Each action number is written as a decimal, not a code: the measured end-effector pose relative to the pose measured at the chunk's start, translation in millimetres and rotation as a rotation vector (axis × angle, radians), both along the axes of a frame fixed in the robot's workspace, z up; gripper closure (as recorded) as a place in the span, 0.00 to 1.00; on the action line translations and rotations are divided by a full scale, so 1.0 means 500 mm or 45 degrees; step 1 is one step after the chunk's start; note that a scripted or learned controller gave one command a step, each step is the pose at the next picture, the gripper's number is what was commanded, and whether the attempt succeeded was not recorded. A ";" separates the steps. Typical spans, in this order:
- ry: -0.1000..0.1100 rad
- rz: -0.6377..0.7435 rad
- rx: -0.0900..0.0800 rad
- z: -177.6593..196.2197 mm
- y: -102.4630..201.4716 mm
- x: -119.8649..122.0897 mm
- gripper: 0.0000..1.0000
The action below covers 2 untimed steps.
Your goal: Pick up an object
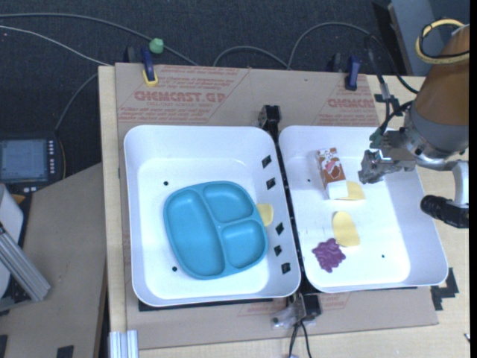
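- We are looking down on a table [194,88] that is carrying two shallow white bins side by side, the left bin [141,200] and the right bin [417,230].
- The arm [446,95] is reaching in from the right, and its tool [370,171] is hanging over the upper right part of the right bin.
- We are seeing the tool as a dark shape from above, and we cannot tell how it is set, nor whether anything is sitting in it.
- Just left of the tool, a small brown and white carton [329,166] is lying in the right bin.
- A white block [340,191] is lying just below the carton, touching a pale yellow piece [355,192] on its right side.
- Lower down, a yellow piece [345,229] is lying near the bin's middle, and a purple bunch of grapes [329,253] is sitting just below and left of it.
- In the left bin, a blue divided plate [215,228] is taking up the middle, and a small yellow item [265,214] is resting against its right edge.
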State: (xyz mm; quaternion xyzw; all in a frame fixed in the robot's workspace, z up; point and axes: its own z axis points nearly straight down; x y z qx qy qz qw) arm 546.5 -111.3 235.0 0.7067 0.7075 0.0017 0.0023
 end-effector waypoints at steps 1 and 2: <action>0.004 0.001 0.001 0.029 0.000 0.001 1.00; 0.004 0.006 0.003 0.042 0.109 0.013 1.00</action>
